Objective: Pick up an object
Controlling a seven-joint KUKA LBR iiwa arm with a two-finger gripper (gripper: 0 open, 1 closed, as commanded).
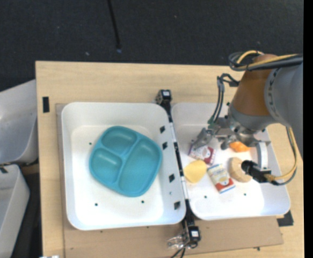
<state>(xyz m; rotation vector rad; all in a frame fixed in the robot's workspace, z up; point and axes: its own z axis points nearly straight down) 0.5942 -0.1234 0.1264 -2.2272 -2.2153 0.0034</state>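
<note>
the bench (118, 82) carries two white bins side by side: one left bin (70, 198) and one right bin (242, 208), touching along a black-clipped divider.

nearest the camera in the right bin lies one small red-and-white carton (221, 177), tilted. just beside it at about 9 o'clock sits one yellow lump (195, 171), close to the divider. at about 2 o'clock from the carton is one tan round piece (235, 168), with a black fitting and a yellow cable touching its right side. farther back lies one crumpled purple-and-white wrapper (203, 152), and at about 3 o'clock from it one small orange object (239, 146), partly hidden under the arm.

the end effector (207, 137) hangs low over the far part of the right bin, directly above the wrapper, which lies at roughly 6 o'clock from it and just beside its tips. the yellow lump lies near it, at about 7 o'clock, and the carton farther off at 5 o'clock. i cannot tell how the end effector stands, nor whether it touches the wrapper.

in the left bin rests one blue divided plate (125, 161) with three compartments, lying flat near the middle
</note>
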